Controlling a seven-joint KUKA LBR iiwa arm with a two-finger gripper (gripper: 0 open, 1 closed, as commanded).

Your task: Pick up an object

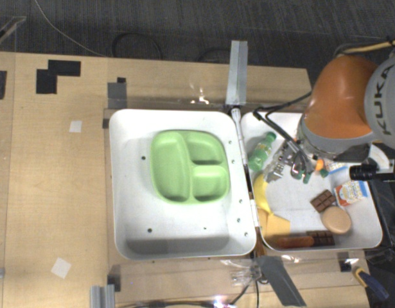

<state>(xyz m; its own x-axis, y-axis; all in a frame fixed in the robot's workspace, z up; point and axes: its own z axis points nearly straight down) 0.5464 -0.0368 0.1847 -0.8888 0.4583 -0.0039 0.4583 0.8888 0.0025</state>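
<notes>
The gripper (289, 163) is hanging low in the right bin (377, 233), near its left wall; whether it is clenched or released cannot be told.

Nearest, along the bin's front edge, a brown bar (301, 240) is lying flat: stiff, light, best pinched across its narrow width. Beside it, a yellow wedge (275, 223) and a banana (261, 196) are probably softer and curved.

Farther in, a green bottle (262, 148) is lying against the left wall, likely slippery.

The arm (342, 101) is reaching down steeply from the right.
</notes>
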